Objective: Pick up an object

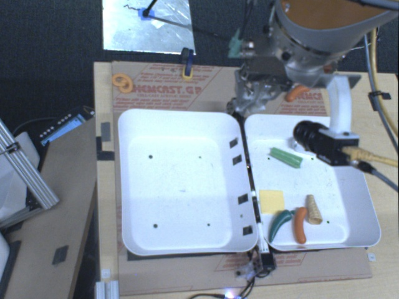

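The jaws sit low in a dark tangle of metal at the far rim, about where the two bins meet. The grey wrist above covers them, so I cannot tell whether they are wide or narrow, or whether they hold anything.

Just beside them, on the arm's side, a small orange piece (298, 93) lies on the cardboard-covered desk (163, 90), half hidden by the arm.

All the loose things are in the shallow white right-hand bin (369, 227), camera-ward of the jaws. The closest is a green rectangular stick (286, 157), lying aslant. Further off is a flat yellow square (271, 200) close to the dividing rim. Beyond it, near the front wall, are a curved green pepper-shaped piece (280, 222), an orange sausage-shaped piece (300, 224) and a tan cone (313, 209), which probably touches the orange one.

The shallow white left-hand bin (134, 185) is across the divider. Well away along the far edge lies an orange ring (123, 82), too blurred to make out.
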`<action>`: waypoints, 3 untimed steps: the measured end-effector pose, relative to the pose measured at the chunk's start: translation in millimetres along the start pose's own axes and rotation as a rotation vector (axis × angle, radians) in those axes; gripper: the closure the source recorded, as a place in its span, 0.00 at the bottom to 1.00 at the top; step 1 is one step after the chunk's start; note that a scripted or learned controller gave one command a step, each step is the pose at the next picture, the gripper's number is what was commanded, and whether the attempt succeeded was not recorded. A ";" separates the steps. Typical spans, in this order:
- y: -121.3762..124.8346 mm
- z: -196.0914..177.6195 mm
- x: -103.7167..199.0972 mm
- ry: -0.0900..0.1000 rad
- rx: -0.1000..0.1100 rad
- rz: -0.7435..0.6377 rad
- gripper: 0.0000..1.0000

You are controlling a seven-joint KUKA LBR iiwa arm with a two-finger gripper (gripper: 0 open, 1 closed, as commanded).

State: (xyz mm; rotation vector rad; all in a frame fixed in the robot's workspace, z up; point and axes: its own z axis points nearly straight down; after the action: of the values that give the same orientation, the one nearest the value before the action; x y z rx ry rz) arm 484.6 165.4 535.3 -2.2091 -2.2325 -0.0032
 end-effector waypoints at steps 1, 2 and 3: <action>1.9 0.4 38.8 0.000 -0.001 0.003 1.00; 1.3 -0.8 -95.3 -0.004 -0.002 0.023 1.00; 1.2 0.6 31.1 0.002 -0.001 -0.005 1.00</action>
State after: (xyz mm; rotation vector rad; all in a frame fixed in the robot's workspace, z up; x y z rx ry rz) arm 485.4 196.5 534.7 -2.2036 -2.2376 -0.0063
